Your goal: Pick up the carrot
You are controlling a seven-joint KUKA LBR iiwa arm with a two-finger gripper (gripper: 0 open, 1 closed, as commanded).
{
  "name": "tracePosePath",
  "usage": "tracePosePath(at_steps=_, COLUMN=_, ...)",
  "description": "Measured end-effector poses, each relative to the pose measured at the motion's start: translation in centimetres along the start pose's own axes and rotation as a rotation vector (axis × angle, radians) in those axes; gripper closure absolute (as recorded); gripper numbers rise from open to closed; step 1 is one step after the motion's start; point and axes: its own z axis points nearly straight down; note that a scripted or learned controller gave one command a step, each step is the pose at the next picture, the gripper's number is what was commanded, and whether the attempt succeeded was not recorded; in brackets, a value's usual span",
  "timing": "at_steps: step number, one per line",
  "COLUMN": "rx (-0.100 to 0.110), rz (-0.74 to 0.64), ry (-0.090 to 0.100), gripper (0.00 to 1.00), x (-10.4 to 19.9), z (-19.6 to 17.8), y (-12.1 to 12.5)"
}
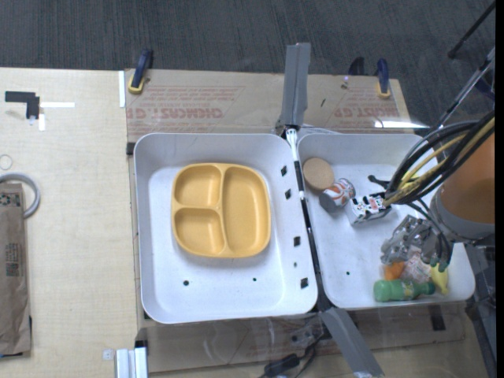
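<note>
The carrot (393,271) shows as a small orange piece in the lower right part of the right bin (346,278), partly covered by the gripper. My grey metal gripper (409,246) hangs directly over it, reaching in from the right under the arm's orange band (472,187). A green piece (400,290) lies right below the orange one, touching it. I cannot tell whether the gripper touches the carrot.
A yellow divided plate (222,209) lies in the left bin (157,290). In the right bin are a tan round item (318,173), a red-and-white item (337,193), a black-and-white toy (368,206) and a yellow item (439,277). Cables (425,164) hang over its right side.
</note>
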Motion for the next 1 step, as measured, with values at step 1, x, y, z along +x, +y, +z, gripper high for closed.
tracePosePath(at_steps=1, rx=0.008, rz=0.146, ry=0.016, gripper=1.00, x=-7.73, z=-8.87, y=2.56)
